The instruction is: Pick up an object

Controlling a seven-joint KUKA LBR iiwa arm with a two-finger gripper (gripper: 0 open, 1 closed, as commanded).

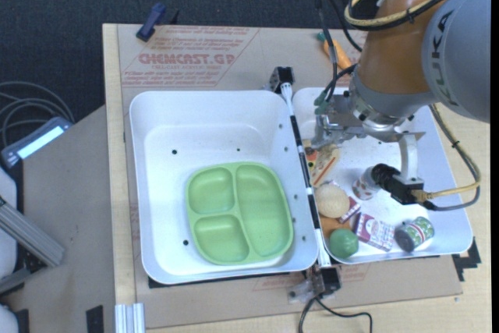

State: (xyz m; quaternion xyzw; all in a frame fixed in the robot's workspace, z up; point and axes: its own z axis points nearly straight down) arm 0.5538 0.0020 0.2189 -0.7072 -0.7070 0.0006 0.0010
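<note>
Bench (pixel 195 51) under cardboard – left bin (pixel 156 115) holds a green tray (pixel 238 210); gripper (pixel 326 138) at right bin's (pixel 451 203) 9 o'clock, grip can't be told – beige lump (pixel 331 200), ball (pixel 342 242), can (pixel 414 233) toward 6

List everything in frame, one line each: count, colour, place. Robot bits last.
left bin: 1, white, left on bench
right bin: 1, white, right on bench
divided tray: 1, green, in left bin, near side
round lump: 1, beige, right bin, by its left wall
ball: 1, green, right bin, near-left corner
carton: 1, dark red and white, right bin, between ball and can
can: 1, green label, right bin, near side
thin bits: count unclear, red-orange, right bin, below claw
blue item: 1, blue, bench far-left edge
bench board: 1, tan, red print
arm: 1, grey, orange band, from right
claw: 1, metal, over right bin's far-left part
</note>
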